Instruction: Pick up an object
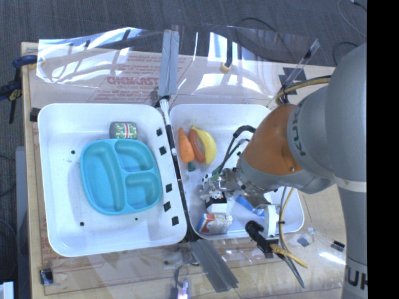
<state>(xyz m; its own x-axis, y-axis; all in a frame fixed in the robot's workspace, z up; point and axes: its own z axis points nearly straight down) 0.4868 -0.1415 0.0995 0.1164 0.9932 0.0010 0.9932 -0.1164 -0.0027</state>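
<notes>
We judge the reach underway: end effector (214, 189) low, lower-centre, above small carton (216, 223); grip state unclear; next, descend and close.

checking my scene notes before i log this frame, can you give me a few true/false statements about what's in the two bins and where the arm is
1. The blue divided tray lies in the left bin. True.
2. The small can sits inside one of the tray's compartments. False: it lies on the bin floor just beyond the tray's far edge.
3. The carrot and the banana lie in the right bin, near the divider. True.
4. The gripper is over the left bin. False: it is over the right bin, just above a small carton.
5. The arm's orange band is over the right bin. True.
6. The carton lies at the far end of the right bin. False: it is at the near edge.
</notes>
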